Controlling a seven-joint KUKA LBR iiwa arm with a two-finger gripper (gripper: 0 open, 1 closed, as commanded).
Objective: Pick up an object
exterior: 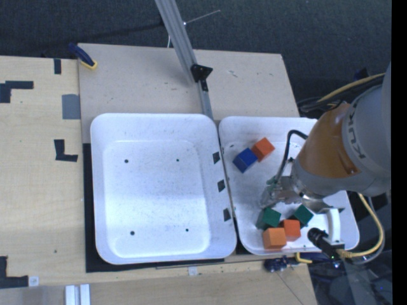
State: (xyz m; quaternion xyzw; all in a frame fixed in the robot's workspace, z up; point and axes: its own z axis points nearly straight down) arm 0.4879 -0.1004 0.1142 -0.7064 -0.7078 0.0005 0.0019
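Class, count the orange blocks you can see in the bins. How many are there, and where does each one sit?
3, all in the right bin: one orange block beside the blue block, two at the near edge by the green blocks. The arm may hide more.

From my station the feed looks evenly lit from above, moderately bright, with no hard glare. The left bin reads clean white and slightly grainy, its rim casting only a thin soft shadow on the surface. The arm lays a faint shadow across the right bin. Everything is a little soft; the dark floor at the top is dim and murky.
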